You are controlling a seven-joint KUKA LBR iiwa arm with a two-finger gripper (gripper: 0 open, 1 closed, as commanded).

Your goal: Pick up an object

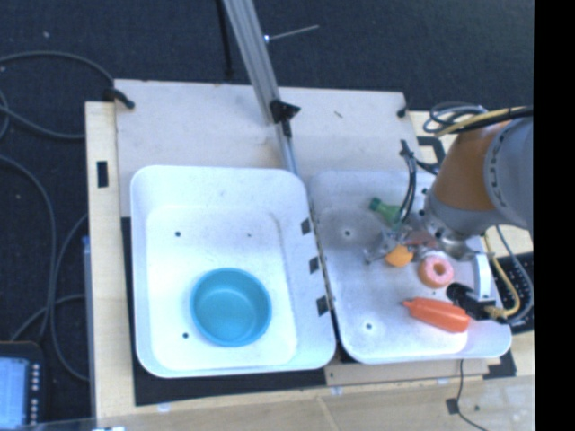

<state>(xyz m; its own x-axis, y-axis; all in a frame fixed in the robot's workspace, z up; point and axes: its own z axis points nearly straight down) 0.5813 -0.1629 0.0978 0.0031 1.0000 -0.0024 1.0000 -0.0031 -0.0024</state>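
Down in the right bin (359, 330), the gripper (388, 245) hangs beside a small orange piece (399, 258). Its grasp is impossible to judge (the wrist hides it). A blue bowl (231, 306) sits in the left bin (162, 196).

Gripper (388, 246) low in right bin (359, 330), small orange object (399, 258) just beside it; pink ring (437, 271) nearby.

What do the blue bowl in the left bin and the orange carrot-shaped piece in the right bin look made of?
Blue bowl: likely moulded plastic, an even, uniform colour with a smooth rim. Carrot-shaped piece: probably plastic or rubber toy food, a flat saturated orange; the picture is too coarse to settle which.
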